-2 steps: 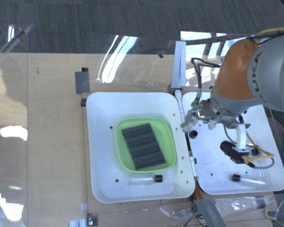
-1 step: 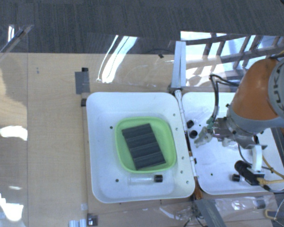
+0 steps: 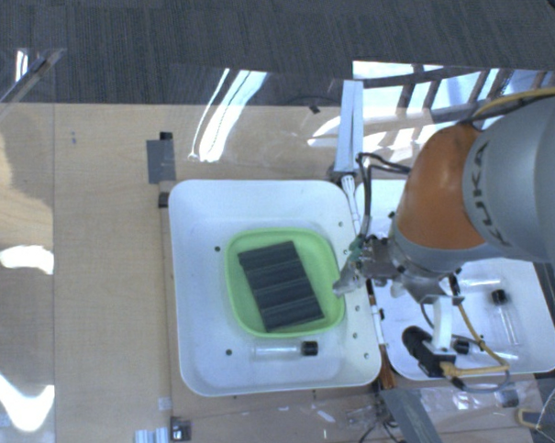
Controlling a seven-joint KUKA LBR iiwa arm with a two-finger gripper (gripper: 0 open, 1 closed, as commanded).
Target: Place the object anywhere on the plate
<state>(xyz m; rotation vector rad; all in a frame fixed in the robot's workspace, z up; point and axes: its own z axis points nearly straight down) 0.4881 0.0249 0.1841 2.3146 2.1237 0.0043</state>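
Camera view looks down on the pale wooden bench (image 3: 87,270), which spreads out on all sides of the claw. The grey arm (image 3: 515,187), with its orange band, comes in from the right and ends at the claw (image 3: 351,275), which hangs over the seam where the two bins meet. Whether the claw is spread or pressed together cannot be told from here, and nothing can be seen pinched in it.

The left white bin (image 3: 201,357) stretches away to the claw's left, and the right white bin (image 3: 531,343) lies on its other side, partly under the arm. The green plate (image 3: 236,273) sits in the left bin, its right rim just beside the claw. A dark grey ribbed block (image 3: 280,285) lies flat on the plate, left of the claw and apart from it.

A clear tube with a black cap (image 3: 281,351) rests on the left bin's floor, below the plate. A second capped tube (image 3: 504,312) lies in the right bin, well to the claw's right.
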